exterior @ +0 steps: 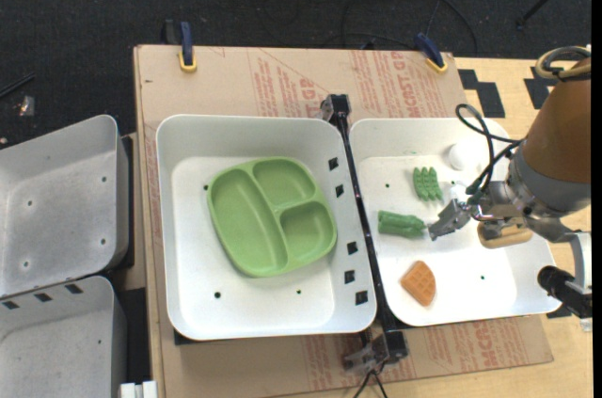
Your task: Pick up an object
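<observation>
Green toy (400, 223) in right bin (489, 297); hand (442, 225) just beside it

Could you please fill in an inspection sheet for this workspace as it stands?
Surface: cardboard-topped bench bearing left bin and right bin.
Job's things: in the right bin, green ridged piece, green long piece, orange wedge, small white piece.
Clutter: green divided plate in the left bin.
Grippers: gripper low over the right bin, beside the green long piece; contact unclear.
Cables: black cable looping above the right bin toward the wrist.
Surroundings: spare white bins at left.
</observation>
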Robot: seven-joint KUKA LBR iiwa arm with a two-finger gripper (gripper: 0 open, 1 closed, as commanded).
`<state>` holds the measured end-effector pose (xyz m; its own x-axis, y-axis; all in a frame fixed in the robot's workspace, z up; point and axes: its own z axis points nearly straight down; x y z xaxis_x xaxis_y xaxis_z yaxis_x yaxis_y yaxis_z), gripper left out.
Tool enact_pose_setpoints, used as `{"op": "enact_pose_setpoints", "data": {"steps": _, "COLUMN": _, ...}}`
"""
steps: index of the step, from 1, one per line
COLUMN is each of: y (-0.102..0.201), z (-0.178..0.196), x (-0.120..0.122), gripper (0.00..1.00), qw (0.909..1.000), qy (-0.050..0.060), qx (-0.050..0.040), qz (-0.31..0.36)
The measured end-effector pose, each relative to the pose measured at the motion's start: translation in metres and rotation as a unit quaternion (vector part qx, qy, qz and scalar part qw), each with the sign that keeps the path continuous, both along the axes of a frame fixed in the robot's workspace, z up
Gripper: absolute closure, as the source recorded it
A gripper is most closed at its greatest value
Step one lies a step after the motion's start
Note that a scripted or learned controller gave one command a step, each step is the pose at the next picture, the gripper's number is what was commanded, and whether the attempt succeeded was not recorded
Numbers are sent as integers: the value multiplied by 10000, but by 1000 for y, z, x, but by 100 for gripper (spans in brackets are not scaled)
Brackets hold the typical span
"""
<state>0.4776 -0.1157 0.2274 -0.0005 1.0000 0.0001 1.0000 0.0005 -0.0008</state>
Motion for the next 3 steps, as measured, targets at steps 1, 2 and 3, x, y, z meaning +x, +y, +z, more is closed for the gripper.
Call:
{"op": "enact_pose_setpoints", "data": {"steps": 1, "y": -2, "z": -46, "x": 6, "gripper": 0, "qw": 10000, "qy": 16, "qx": 4, "qz": -10}}
{"op": "enact_pose_setpoints", "data": {"steps": 2, "y": 5, "z": -92, "x": 11, "gripper": 0, "qw": 10000, "qy": 20, "qx": 8, "qz": -10}}
{"op": "enact_pose_setpoints", "data": {"steps": 3, "y": 6, "z": -135, "x": 13, "gripper": 0, "qw": 10000, "qy": -18, "qx": -1, "qz": -8}}
